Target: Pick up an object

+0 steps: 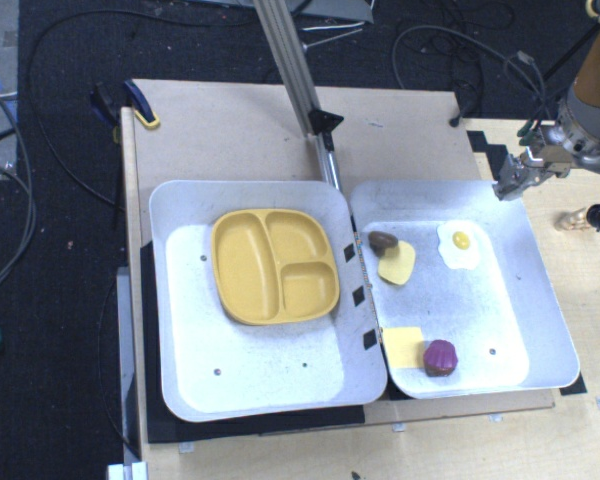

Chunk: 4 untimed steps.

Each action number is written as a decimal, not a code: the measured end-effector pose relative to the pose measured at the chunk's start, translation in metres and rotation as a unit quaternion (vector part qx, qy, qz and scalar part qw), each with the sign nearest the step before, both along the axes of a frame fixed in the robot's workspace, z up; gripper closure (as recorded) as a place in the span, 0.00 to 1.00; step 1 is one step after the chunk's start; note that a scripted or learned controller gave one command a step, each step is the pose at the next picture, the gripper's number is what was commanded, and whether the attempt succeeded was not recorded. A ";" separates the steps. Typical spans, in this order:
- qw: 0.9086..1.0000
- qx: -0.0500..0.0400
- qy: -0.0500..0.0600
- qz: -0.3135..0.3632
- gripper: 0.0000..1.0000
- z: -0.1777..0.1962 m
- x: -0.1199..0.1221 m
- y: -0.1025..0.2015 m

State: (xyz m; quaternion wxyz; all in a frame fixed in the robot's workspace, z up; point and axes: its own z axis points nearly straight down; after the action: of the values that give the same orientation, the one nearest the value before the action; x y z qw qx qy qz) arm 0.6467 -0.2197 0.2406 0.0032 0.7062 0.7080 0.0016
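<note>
Left bin [180,368]: holds a yellow divided plate [276,266], which sits toward the bin's far half.
Right bin [540,298]: holds the pickable items.
- Yellow square slice [402,347], near-left, touching the purple piece [440,357].
- Fried egg toy [460,246], far side, with open floor around it.
- Pale yellow piece [398,264], touching a small brown item [382,240], both close to the left wall.

Gripper [510,180]: above the right bin's far-right rim; whether its jaws are parted or closed cannot be told.

Risks, as judged: touching pairs may shift together; items by the left wall leave little finger room; the flat egg and slice may slip.
</note>
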 end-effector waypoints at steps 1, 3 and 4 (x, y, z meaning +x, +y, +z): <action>1.000 0.002 0.003 0.002 1.00 0.010 0.000 0.054; 1.000 0.002 0.004 0.002 1.00 -0.011 -0.009 0.161; 1.000 0.001 0.003 0.002 1.00 -0.005 -0.006 0.206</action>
State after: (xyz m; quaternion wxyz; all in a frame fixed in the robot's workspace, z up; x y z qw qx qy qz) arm 0.6404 -0.0136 0.2356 0.0002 0.7045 0.7097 0.0006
